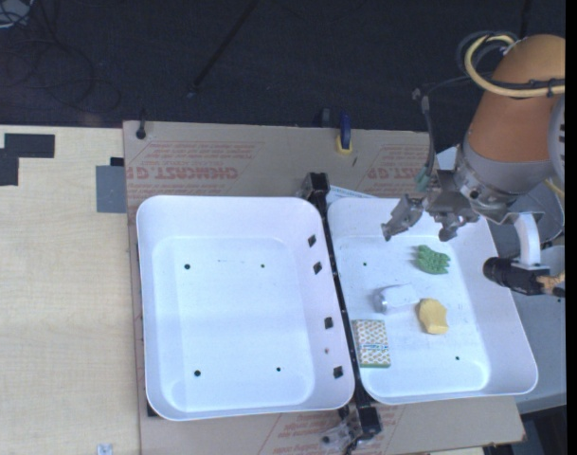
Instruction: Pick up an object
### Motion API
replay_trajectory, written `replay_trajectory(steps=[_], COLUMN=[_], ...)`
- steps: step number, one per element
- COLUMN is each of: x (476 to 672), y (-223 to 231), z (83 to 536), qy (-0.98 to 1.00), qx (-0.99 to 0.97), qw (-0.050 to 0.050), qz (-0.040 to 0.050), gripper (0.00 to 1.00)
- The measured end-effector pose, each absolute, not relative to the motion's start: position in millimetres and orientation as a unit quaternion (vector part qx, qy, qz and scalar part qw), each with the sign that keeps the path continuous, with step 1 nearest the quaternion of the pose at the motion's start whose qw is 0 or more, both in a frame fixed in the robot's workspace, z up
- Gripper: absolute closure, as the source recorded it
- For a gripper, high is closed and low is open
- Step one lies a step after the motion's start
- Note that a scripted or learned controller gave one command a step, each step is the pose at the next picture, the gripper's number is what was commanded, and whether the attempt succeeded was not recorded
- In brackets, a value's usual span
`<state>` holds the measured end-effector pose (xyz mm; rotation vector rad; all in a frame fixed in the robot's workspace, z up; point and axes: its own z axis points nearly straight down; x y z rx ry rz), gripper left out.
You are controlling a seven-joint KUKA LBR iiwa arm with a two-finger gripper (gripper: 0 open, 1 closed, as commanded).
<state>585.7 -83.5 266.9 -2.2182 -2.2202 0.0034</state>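
A grey KUKA arm [511,154] with an orange band above its wrist reaches in from the right over a bench holding two shallow white bins set side by side on a sheet of printed cardboard [260,164]. Its two-finger gripper [427,223] hangs over the upper part of the right bin [501,363], the fingers [399,224] spread apart with nothing between them. Four small objects lie in that bin, below the gripper. A crinkled green object [432,259] sits nearest, just below and slightly right of the fingertips but not touching them. Further down, a pale grey-white object [393,298] rests near the middle of the bin floor, with a yellow object [433,316] just beside it to the right. A small patterned box [371,342], greenish with a tan border, lies flat near the bin's left wall, below the grey-white piece. The left bin [160,301] shows a bare white floor marked by a few small dark dots. A row of black clips [323,254] runs along the seam where the two bins meet. Light wooden tabletop [51,301] extends to the left, and dark floor with loose cables lies beyond the bench at the top.
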Motion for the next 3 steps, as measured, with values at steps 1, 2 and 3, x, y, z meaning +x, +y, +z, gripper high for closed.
replay_trajectory(steps=[1, 2, 3], x=[491.8, 495.6, 526.6], y=[-92.2, -92.3, -143.1], z=[245.5, 256.1, 324.4], qy=[-0.706, -0.706, -0.706], qx=[-0.708, -0.708, -0.708], qw=[0.005, 0.003, -0.004], qz=[0.0035, 0.0018, -0.0008], gripper=[0.00, 1.00, 1.00])
